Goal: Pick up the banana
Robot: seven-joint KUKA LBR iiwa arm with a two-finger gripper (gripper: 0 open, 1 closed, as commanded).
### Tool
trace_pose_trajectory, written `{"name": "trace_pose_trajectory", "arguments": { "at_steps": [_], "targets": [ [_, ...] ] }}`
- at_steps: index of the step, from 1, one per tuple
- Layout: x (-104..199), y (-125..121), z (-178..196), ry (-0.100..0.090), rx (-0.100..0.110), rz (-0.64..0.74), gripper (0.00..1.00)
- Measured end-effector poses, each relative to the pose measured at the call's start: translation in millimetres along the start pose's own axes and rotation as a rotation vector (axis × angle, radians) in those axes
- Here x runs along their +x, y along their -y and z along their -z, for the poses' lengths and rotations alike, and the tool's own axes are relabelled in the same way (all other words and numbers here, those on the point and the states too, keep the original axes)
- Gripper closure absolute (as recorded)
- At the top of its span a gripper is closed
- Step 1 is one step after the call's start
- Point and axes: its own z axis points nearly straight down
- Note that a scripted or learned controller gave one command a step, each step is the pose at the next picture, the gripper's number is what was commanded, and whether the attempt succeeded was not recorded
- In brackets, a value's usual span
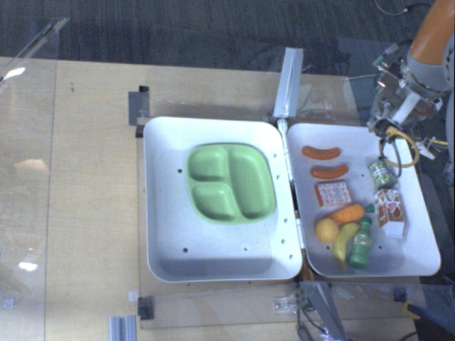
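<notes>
The banana (343, 242) lay in the near part of the right bin (419, 261), crowded on three sides. A round yellow-orange fruit (326, 229) sat against its left flank, and a green bottle (360, 244) lay close along its right side, roughly parallel to it. A carrot (348, 214) lay crosswise just beyond its far end, seeming to touch it. Farther back in the same bin were a red-and-white packet (332, 192) and two sausages (321, 151) (329, 170), one behind the other. To the right stood a small green-labelled can (382, 174), with a white-and-red carton (390, 212) just nearer than it. The left bin (163, 254) held a green divided plate (231, 181).

The banana's long axis ran steeply front to back, leaning a little, with its far end tipped right toward the carrot and its near end pointing at the bin's front wall. Which end bore the stem was too small to tell.

The arm (435, 27) reached in from the upper right, its orange band above the wrist. The gripper (389, 109) hung at the far right corner of the right bin, near the can and well apart from the banana. Whether the claw was apart or together could not be told, and nothing could be seen in it.
</notes>
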Motion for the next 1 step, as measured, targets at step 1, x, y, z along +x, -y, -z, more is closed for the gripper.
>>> {"name": "trace_pose_trajectory", "arguments": {
  "at_steps": [1],
  "targets": [
    [-36.8, -6.4, -84.4, 0.001, 0.002, 0.139, 1.0]
  ]
}}
